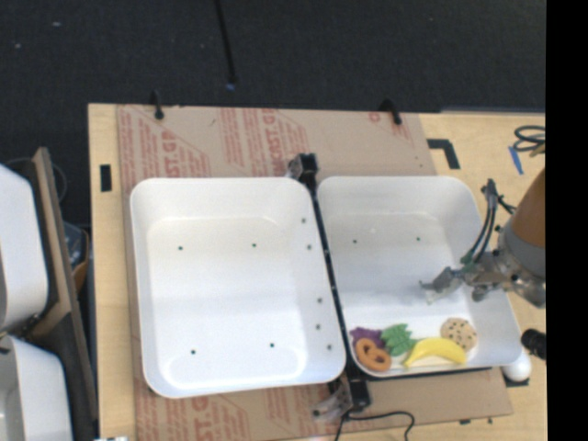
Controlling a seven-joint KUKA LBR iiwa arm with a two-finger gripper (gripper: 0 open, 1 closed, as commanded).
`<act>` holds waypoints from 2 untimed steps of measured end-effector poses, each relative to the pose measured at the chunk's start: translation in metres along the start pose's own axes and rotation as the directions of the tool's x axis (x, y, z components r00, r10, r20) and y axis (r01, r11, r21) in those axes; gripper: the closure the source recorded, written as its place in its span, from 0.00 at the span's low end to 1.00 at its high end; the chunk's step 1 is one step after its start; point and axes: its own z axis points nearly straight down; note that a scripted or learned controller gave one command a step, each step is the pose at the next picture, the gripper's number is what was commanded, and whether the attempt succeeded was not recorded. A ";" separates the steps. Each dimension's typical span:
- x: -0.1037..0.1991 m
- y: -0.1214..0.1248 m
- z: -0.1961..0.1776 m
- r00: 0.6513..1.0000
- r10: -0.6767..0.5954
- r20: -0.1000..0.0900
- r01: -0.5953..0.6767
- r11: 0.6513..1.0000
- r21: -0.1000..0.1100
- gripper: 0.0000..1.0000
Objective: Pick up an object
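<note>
Grey and metallic, the end effector (447,281) hovered over the right shallow white plastic bin (386,200), reaching in from the right; how its grip stood could not be told. Along that bin's near wall lay a yellow toy banana (435,351), a round tan cookie (458,333), a green leafy piece (399,338) and an orange pretzel (372,356) (a purple item (364,335) just behind it), all apart from the tool. Beside it sat the left white bin (230,283) on the wooden surface (276,141).

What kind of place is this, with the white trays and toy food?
Most likely a robotics lab test bench. Two shallow white bins sit side by side on a taped cardboard sheet, a robot arm's claw reaches over the right bin, and toy food such as a banana and cookie lies there for grasping practice.
</note>
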 end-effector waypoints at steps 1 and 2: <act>0.048 0.063 -0.075 1.000 -0.012 -0.001 0.012 1.000 -0.009 0.00; 0.061 0.083 -0.042 1.000 -0.008 -0.002 0.008 1.000 0.000 0.00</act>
